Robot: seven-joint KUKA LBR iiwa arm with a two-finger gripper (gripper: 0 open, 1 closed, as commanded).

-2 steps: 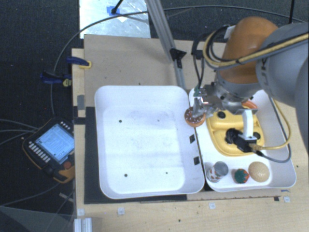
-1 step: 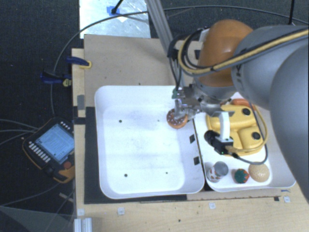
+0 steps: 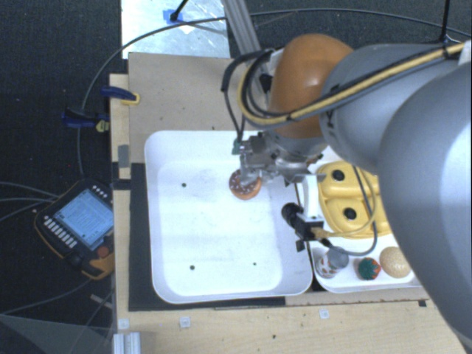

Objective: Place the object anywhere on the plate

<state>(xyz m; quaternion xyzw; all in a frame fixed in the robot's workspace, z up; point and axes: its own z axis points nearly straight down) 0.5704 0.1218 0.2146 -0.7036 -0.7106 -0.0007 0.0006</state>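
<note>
A small round brown and pink object (image 3: 245, 187) sits in the left white bin (image 3: 184, 271), near its upper right part. My gripper (image 3: 248, 172) is directly over it, with its tip right at the object's top, and part of the object is hidden by the gripper. The arm's orange band and grey body cover much of the right bin (image 3: 346, 282). A yellow moulded piece (image 3: 345, 198) with dark holes lies in that right bin, partly under the arm.
At the front of the right bin lie a small grey and white item (image 3: 332, 262), a green and red ball (image 3: 368, 269) and a beige egg-shaped thing (image 3: 394, 262). A hand-held pendant (image 3: 80, 223) lies on the floor left of the bench.
</note>
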